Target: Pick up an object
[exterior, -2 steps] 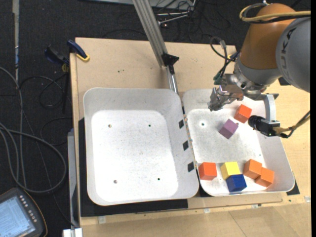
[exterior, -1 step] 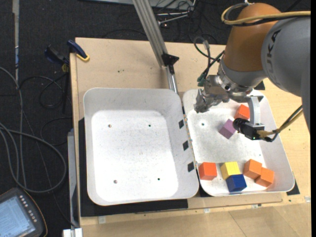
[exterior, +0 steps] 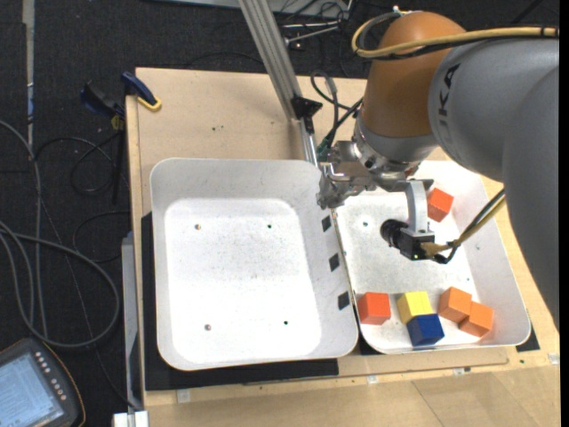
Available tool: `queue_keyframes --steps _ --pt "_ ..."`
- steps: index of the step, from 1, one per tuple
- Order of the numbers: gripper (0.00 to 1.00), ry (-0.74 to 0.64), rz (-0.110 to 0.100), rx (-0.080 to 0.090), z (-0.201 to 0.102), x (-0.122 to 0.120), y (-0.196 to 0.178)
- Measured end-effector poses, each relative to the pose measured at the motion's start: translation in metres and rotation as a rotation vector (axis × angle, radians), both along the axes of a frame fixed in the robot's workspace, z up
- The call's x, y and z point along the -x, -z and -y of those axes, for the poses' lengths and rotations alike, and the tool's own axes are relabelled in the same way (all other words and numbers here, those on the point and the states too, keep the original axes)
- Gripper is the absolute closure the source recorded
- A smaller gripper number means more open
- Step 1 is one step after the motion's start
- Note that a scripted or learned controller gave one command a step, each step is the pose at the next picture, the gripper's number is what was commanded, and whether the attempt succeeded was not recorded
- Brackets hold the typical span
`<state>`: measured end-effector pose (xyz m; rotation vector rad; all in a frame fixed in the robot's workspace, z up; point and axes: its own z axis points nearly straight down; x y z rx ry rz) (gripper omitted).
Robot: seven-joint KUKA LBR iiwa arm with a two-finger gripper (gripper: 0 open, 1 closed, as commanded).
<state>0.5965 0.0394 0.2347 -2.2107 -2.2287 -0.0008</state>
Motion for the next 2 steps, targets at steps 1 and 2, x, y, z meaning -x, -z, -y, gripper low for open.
queue_keyframes --steps 1,2 --pt "1.0 0.001 -0.002 0.001 -0.047 0.0239 0.0092" --pt "0.0 0.009 0.0 0.002 -0.0434 0.0227 0.0086"
